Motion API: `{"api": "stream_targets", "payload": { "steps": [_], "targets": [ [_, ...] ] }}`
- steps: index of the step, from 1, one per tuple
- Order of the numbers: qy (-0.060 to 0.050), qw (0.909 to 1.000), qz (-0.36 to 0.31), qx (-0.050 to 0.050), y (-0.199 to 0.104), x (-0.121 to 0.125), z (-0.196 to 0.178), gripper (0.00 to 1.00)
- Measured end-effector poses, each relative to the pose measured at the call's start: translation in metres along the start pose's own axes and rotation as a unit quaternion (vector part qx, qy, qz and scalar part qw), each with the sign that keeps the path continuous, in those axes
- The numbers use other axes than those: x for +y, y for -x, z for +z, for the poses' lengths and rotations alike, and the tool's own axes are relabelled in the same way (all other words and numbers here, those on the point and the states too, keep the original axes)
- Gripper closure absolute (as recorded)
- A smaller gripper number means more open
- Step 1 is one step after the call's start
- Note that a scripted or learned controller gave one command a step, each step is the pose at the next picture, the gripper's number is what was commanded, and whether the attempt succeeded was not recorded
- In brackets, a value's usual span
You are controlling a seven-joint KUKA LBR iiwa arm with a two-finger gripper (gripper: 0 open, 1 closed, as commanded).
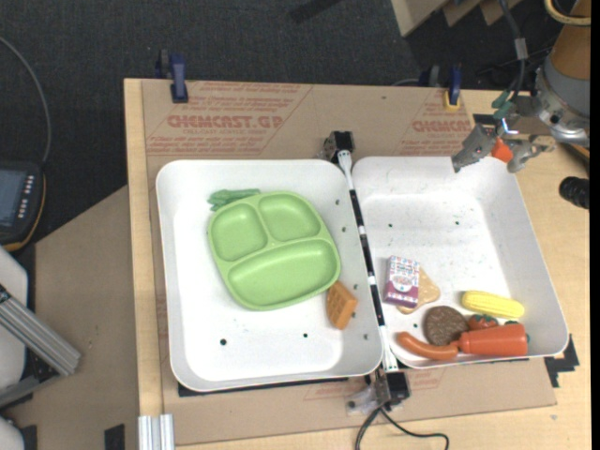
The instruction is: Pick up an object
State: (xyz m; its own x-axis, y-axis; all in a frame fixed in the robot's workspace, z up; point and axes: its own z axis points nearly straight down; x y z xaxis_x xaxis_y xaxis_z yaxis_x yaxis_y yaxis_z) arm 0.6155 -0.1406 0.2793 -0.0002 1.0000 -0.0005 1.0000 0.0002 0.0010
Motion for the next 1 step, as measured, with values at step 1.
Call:
{"api": "stream_targets", "payload": {
  "steps": [1],
  "targets": [
    [-0.004, 1.0, 0.0, 0.001, -0.0328, -0.0331, 0.2028, 0.0]
  ]
}}
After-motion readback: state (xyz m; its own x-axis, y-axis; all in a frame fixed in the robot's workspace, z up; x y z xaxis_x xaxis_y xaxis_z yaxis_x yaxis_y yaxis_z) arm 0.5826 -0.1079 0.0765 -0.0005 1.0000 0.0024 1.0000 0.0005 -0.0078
